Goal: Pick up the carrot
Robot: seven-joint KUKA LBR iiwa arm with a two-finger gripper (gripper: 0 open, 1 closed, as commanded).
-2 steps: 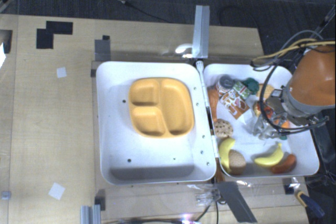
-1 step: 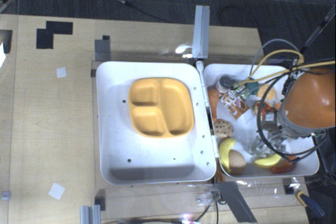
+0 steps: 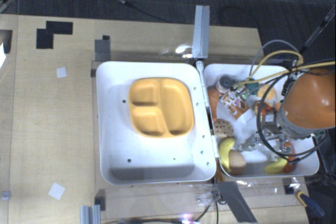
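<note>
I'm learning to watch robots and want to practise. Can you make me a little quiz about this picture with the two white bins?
1. True or false: the yellow plate lies in the left bin.
2. Which bin is the arm over? A) the left bin B) the right bin C) neither
3. How many sections does the yellow plate have?

Key
1. True. The plate lies alone in the left bin.
2. B. The arm, with its orange band, hangs over the right bin, where the toy food is piled.
3. Three: two smaller ones on the left and one longer one on the right.
</note>
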